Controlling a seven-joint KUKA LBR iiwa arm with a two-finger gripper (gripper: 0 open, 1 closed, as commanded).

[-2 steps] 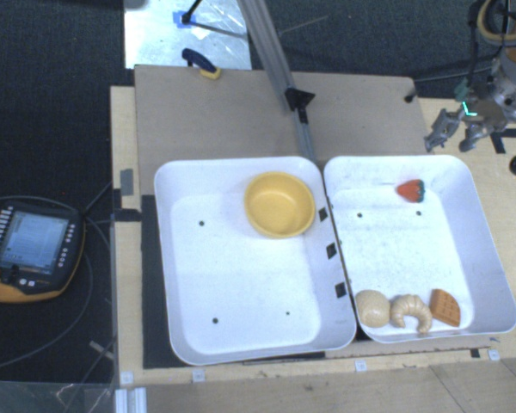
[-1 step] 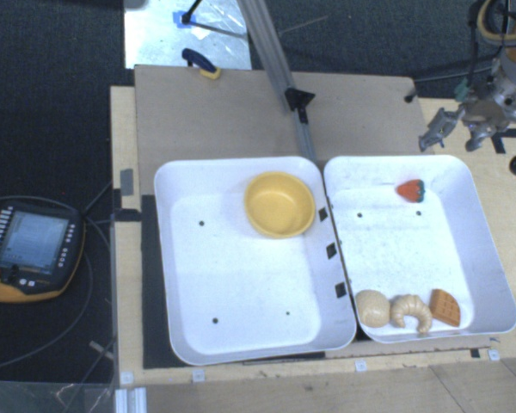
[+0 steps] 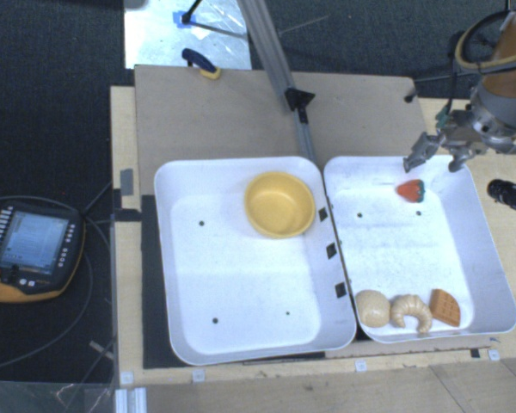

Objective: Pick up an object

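Below spread, empty fingers (image 3: 434,155) in right bin (image 3: 387,231): red strawberry-like toy (image 3: 410,191), seemingly not touching.

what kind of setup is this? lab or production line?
Most likely a robotics lab bench: two white bins holding toy food such as a strawberry, a teach pendant on the floor, and the arm's gripper above.

No text, label, brand or number can be read anywhere in this view. The lit screen of the handheld control pendant (image 3: 30,249) lying left of the table seems to carry some display content, and small buttons line its sides, but everything there is too small and blurred to make out
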